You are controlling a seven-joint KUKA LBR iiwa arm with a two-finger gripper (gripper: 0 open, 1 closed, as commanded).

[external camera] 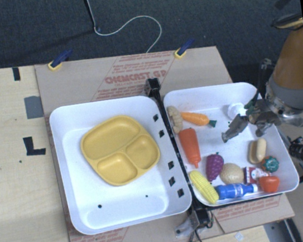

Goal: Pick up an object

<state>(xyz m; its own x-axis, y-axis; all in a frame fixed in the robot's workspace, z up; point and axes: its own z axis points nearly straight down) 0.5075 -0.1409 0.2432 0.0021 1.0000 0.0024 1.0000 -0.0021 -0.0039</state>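
Objects to pick: all lying in the right bin [215,92], none lifted — listed below, nearest the tool first.
Gripper [246,130]: hanging over the right half of the right bin, fingers spread apart, nothing between them.
Fingers: one dark finger [233,130] slanting down-left toward the middle of the bin, the other on the side of the bin's right wall.
Arm [296,70]: reaching in from the right, orange band above the grey wrist.
White piece [234,109]: just up-left of the gripper, near the bin's far wall; too blurred to name.
Bread roll [257,151]: just below the gripper, near the right wall.
Teal piece [271,163]: beside the lower end of the bread roll.
Carrot [195,119]: left of the gripper, green end pointing right.
Beige knobbly piece [175,118]: against the bin's left wall, touching the carrot's blunt end.
Long orange-red piece [190,147]: below the carrot, lying lengthwise along the left wall.
Purple grapes [214,165]: mid-bin, between the long orange-red piece and a beige potato [232,173].
Corn cob [204,187]: near-left corner, tilted.
Blue bottle [236,191]: lying flat along the near wall, next to the corn cob.
Red piece [269,183]: near-right corner, at the bottle's right end.
Left bin [72,174]: touching the right bin — holding a yellow divided plate [121,149], set askew.
Cardboard sheet [133,75]: under both bins, held by two blue-and-yellow clamps [60,59] at its far corners.
White cable [126,25]: looping over the dark floor beyond the bench.
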